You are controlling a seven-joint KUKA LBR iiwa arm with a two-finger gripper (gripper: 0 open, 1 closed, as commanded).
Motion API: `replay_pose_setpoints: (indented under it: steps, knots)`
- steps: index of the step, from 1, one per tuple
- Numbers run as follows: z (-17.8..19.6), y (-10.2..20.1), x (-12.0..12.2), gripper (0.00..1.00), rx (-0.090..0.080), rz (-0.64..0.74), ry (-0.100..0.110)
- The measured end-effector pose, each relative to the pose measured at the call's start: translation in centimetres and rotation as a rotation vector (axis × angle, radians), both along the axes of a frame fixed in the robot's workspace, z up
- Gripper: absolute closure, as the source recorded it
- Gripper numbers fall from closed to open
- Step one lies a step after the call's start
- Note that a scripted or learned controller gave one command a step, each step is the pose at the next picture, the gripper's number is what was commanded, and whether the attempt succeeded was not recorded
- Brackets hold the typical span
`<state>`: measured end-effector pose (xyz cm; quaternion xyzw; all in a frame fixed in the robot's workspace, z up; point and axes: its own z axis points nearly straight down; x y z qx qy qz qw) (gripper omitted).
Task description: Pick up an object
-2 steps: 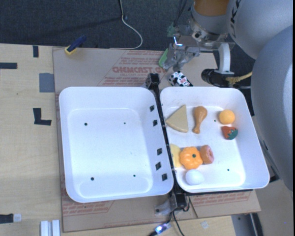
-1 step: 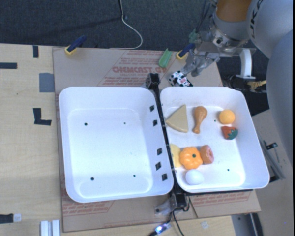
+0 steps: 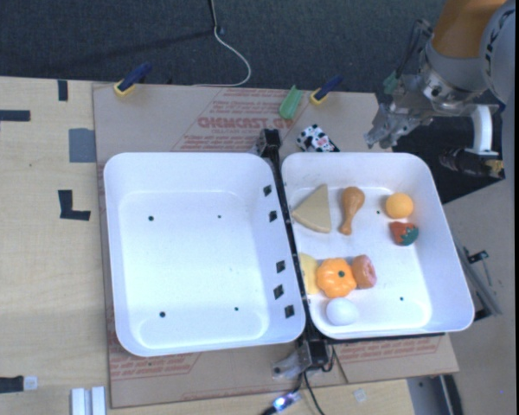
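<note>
The gripper [image 3: 389, 132] hangs high at the top right, above the bench just past the far rim of the right bin [image 3: 441, 232], with the grey arm [image 3: 476, 50] and its orange band rising behind it toward the corner. Its dark fingers point down and left, but at this angle I cannot tell whether they are spread or closed, and nothing shows between them. Down in the right bin sits the whole spread of toy food. A pale tan wedge [image 3: 314, 210] lies near the left wall, pointed end up. Just beside it is a brown drumstick [image 3: 350, 207], fat end toward the far side, thin end toward the near side. Further right, a small orange ball [image 3: 399, 206] sits with a red strawberry-like piece [image 3: 404, 233] just below it, green at its edge, the two nearly touching. Toward the near side, a bright orange pumpkin [image 3: 336, 277] with a dark green stem spot presses against a reddish-brown lump [image 3: 364, 271] on its right, and a pale yellow piece [image 3: 307, 273] peeks out on its left. A white egg [image 3: 342, 311] rests just in front of the pumpkin, close to the near rim. The left bin [image 3: 190, 249] sits alongside, joined at the middle by a row of black clips [image 3: 281, 266]. Behind the bins, a small black-and-white spotted toy [image 3: 316, 138] lies on the cardboard, near the gripper but apart from it.
</note>
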<state>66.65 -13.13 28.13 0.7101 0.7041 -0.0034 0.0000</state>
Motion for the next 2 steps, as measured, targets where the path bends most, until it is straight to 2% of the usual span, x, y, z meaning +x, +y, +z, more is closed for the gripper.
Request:
replay_pose_setpoints:
  steps: [1, 2]
  knots:
    - [-11.8, 1.4, -2.1, 1.0, 0.006, 0.009, 0.008]
    - [-19.4, 3.1, -6.2, 1.0, 0.001, 0.007, -0.018]
